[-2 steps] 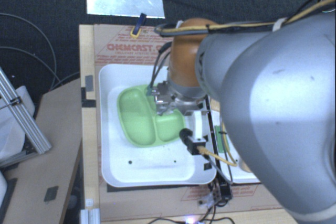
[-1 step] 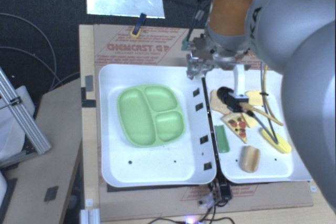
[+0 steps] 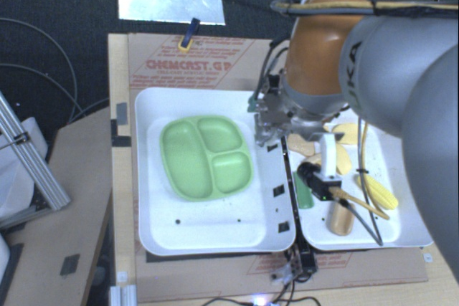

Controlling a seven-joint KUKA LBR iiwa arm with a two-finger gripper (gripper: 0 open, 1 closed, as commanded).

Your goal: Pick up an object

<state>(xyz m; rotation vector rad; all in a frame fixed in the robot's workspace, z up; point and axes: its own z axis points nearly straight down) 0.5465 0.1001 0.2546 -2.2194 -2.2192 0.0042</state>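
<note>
Green plate (image 3: 204,158) lies flat in the left bin (image 3: 208,244), to the view's left of the hand (image 3: 271,124), near it but apart. The hand hangs over the wall between the two bins, below the orange band (image 3: 323,46). The wrist hides its underside, so I cannot tell whether it is open or closed, and I see nothing carried.

Candidates on the other side of the hand, in the right bin (image 3: 409,240):
- tan piece (image 3: 305,147), just beside the hand
- green block (image 3: 304,195) and wooden peg (image 3: 341,220), nearer the camera
- yellow pieces (image 3: 380,193), further off

All look at rest. My read is that this is the approach stage only. Choosing a target, descent, grip and lift all remain.
</note>
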